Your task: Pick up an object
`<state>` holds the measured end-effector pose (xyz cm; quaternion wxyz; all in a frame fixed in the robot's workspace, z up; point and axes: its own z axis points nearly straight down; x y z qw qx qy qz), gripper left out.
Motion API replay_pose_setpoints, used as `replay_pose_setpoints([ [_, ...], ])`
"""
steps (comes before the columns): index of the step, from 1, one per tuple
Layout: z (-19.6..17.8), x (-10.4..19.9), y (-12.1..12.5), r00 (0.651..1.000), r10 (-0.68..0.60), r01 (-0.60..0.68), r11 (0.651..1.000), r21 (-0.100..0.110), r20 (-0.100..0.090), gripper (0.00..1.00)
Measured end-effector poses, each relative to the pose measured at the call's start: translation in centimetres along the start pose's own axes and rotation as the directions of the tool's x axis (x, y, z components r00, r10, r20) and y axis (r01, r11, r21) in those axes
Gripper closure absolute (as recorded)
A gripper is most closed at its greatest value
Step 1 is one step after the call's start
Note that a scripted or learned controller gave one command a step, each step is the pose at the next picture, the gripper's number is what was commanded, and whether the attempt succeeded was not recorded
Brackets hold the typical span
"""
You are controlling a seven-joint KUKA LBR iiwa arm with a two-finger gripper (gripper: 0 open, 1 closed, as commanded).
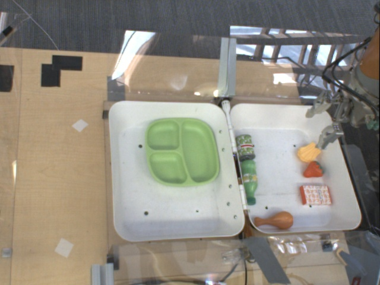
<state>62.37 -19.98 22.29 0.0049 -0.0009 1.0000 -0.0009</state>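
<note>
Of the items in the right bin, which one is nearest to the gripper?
The yellow item. It lies right under the gripper, by the bin's right wall; the red item and the box lie farther down.

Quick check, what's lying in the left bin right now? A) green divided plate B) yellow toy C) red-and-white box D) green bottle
A: the green divided plate lies alone in the left bin, while the green bottle, the red-and-white box and the yellow toy all sit in the right bin.
</note>
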Motion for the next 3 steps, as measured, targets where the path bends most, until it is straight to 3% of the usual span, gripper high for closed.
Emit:
replay_pose_setpoints([
  [1, 12.8, 5.7, -0.5, 0.935, 0.353, -0.353, 0.935, 0.001, -0.005, 0.00],
  [2, 11.3, 5.3, -0.3, 0.939, 0.344, -0.344, 0.939, 0.000, 0.007, 1.00],
  [3, 2.1, 10.1, 3.1, 0.741, 0.671, -0.671, 0.741, -0.001, 0.003, 1.00],
])
